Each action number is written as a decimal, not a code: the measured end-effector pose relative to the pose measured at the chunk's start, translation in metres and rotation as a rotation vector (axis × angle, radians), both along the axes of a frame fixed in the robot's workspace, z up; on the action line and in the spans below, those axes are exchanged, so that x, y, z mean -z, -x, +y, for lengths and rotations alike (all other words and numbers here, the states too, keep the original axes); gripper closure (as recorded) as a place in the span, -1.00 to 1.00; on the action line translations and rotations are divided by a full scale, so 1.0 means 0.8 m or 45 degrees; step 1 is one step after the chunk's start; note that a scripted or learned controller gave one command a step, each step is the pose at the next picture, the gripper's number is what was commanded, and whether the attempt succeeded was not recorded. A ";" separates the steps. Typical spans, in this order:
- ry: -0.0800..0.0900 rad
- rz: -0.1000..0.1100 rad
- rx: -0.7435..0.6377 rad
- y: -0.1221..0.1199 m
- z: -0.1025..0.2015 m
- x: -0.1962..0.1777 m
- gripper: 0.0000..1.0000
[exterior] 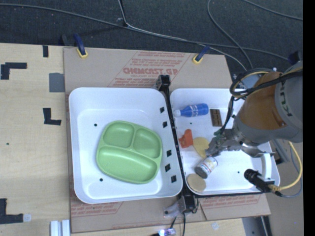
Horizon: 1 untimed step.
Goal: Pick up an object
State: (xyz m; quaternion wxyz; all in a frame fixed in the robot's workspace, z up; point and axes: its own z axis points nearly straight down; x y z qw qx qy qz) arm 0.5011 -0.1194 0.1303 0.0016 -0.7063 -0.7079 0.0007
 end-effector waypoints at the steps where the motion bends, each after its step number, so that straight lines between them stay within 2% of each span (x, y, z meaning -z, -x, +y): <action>1: 0.003 -0.009 0.000 -0.003 0.009 -0.076 1.00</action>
